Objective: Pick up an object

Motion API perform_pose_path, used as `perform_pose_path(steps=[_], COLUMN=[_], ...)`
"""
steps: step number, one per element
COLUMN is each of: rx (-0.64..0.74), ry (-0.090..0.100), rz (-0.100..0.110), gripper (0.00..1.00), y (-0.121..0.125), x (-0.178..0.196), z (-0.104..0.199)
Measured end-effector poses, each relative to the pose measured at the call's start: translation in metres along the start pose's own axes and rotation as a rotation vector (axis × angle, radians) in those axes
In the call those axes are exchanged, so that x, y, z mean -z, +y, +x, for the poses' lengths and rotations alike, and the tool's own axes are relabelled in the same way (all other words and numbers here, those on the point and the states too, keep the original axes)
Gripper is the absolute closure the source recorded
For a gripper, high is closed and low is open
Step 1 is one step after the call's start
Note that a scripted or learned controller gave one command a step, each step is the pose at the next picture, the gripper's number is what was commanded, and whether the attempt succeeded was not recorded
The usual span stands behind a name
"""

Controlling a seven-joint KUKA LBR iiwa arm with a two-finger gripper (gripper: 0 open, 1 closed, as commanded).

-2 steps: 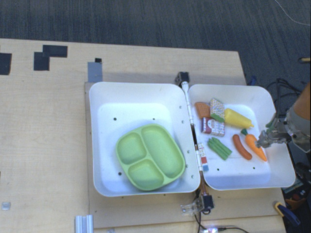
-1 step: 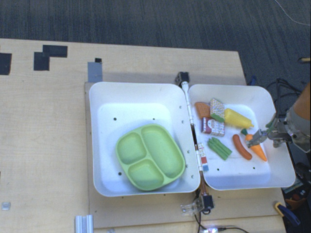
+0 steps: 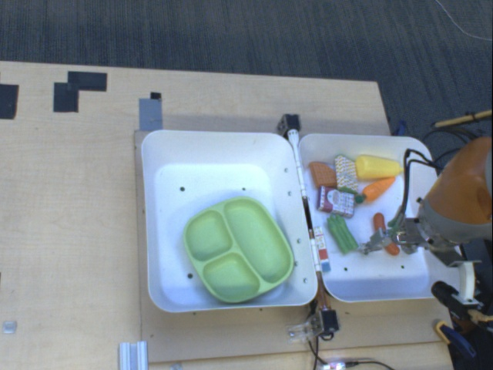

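The gripper (image 3: 379, 243) hangs low over the right bin (image 3: 370, 284); whether its fingers are open or clenched cannot be told. A red-orange piece (image 3: 378, 223) sits just above the fingertips, a green block (image 3: 341, 233) just left. Farther up lie a carrot (image 3: 377, 189) and yellow piece (image 3: 376, 165). A green tray (image 3: 239, 249) fills the left bin (image 3: 166, 206).

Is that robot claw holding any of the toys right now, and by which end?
It cannot be told: the gripper sits low in the right bin, beside a small red piece.
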State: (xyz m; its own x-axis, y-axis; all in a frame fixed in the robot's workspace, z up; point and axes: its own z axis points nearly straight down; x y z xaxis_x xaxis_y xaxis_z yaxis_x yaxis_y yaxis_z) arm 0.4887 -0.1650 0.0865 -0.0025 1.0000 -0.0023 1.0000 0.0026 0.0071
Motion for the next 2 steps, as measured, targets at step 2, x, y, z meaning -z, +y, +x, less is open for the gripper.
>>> perform_pose_path(steps=[2], rx=[0.003], ry=[0.003], rz=[0.003], gripper=[1.00], y=[0.035], x=[0.098], z=[0.064])
